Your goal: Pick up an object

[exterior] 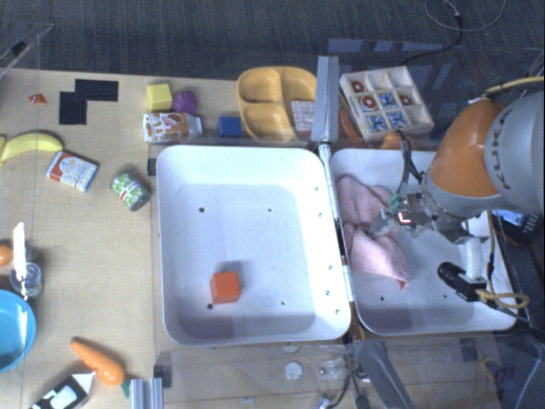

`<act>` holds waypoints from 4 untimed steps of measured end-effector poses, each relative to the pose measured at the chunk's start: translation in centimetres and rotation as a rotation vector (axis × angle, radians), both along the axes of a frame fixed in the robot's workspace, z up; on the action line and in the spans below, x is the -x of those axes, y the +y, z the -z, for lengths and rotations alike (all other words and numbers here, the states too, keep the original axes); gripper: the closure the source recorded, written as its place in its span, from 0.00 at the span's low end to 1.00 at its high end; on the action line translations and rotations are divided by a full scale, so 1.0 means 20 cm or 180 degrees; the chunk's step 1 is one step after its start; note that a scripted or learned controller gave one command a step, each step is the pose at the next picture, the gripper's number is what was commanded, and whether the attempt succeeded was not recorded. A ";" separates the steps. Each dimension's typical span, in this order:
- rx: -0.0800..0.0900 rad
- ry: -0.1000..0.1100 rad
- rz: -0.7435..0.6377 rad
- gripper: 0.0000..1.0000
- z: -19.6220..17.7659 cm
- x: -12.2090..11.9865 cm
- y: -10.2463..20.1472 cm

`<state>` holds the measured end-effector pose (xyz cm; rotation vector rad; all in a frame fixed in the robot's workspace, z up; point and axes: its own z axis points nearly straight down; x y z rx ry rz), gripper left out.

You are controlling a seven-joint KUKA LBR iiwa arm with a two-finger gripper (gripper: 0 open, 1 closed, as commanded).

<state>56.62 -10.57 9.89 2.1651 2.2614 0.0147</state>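
At the near left edge of the counter (85, 313) I noted a carrot (99, 362) and part of a blue bowl (13, 331).

In the left bin (247, 164), an orange block (226, 287) lay on the floor toward the near side, apart from every wall.

In the right bin (426, 313), a pink cloth (370, 237) lay crumpled along the left wall, running from the far side toward the middle. My hand (393, 218) was low over the right edge of that cloth, at or just beside it; whether it touched could not be told. Whether my hand was released or clenched could not be made out either, and nothing could be confirmed as grasped. My arm came in from the right, its orange band (464, 152) above the wrist.

On the counter left of the bins stood a small green can (129, 190) and a carton (71, 170), with a banana (30, 146) beyond them at the left edge.

Along the far side I recorded a yellow block (158, 96), a purple item (185, 102), a printed box (172, 126), a blue block (229, 126), a yellow divided dish (272, 100) and a tic-tac-toe board (387, 100).
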 end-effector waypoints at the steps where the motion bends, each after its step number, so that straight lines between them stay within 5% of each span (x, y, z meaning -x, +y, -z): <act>1: 0.0010 -0.0008 -0.0454 0.00 0.04 -0.49 0.03; 2: 0.0010 -0.0031 -0.0474 1.00 -0.03 -0.50 0.04; 3: 0.0010 -0.0032 -0.0476 0.00 -0.03 -0.50 0.04; 4: 0.0014 -0.0013 -0.0834 0.00 0.03 -0.31 -0.01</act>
